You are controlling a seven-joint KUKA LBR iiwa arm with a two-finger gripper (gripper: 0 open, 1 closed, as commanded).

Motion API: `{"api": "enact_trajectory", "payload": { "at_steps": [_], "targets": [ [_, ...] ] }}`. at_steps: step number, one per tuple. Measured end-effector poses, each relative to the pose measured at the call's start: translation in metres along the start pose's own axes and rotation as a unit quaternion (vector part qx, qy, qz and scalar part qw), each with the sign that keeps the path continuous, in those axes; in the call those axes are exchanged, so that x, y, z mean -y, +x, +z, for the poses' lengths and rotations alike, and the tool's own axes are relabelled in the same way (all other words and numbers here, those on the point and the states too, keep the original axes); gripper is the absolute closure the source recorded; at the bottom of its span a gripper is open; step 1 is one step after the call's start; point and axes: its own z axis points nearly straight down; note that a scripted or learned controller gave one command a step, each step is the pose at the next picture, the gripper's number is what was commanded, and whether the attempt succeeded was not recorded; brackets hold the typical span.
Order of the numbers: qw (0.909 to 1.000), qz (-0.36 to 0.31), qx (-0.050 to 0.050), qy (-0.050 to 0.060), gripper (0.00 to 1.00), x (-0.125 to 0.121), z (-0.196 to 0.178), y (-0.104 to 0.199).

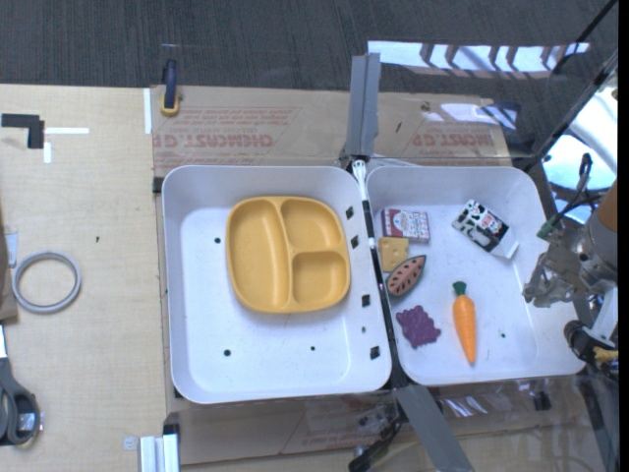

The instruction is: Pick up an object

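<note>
Left bin (197,342): yellow tray (288,254)

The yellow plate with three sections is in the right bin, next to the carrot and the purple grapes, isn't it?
Not quite. The yellow plate sits in the left bin, by itself. The carrot and the purple grapes are in the right bin, as the camera view shows. The plate does have three sections.

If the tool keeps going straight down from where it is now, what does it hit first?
Likely the right bin's right rim or bare floor just inside it. The tool hangs over that edge, pointing down. The carrot lies well to the left of that line. Depth is hard to judge from this slant.
</note>
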Motion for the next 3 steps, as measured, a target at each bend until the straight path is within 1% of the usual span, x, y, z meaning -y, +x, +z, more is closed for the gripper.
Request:
{"api": "enact_trajectory", "payload": {
  "at_steps": [1,2,3],
  "targets": [
    [0.9911,0.133,0.0,0.0,0.0,-0.026,0.039,0.022],
    [0.9594,0.282,0.0,0.0,0.0,-0.034,0.016,0.028],
    [0.9203,0.391,0.0,0.0,0.0,-0.055,0.04,0.011]
  ]
}}
